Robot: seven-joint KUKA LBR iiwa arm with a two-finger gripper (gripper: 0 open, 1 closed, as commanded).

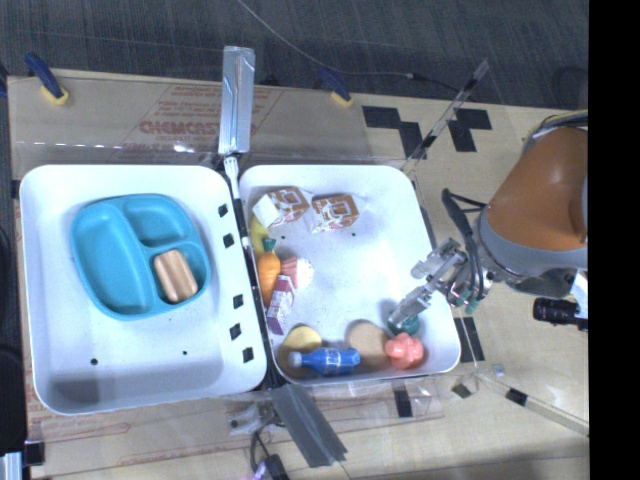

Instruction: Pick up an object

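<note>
End effector [407, 318], finger state impossible to tell, hangs just above the pink toy [404, 350] in the right bin's [400, 230] near corner.

Robotics lab bench. Two white bins [40, 268] fixed to a wooden board; beside them, clamps [45, 78], black marker tape [395, 123], trailing cable [260, 28], grey-orange arm [540, 208].

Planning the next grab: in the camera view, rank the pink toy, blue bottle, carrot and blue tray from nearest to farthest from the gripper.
From the gripper:
1. Pink toy, just below it, right bin's corner.
2. Blue bottle, along the bottom wall.
3. Carrot, by the divider.
4. Blue tray, left bin.
</note>
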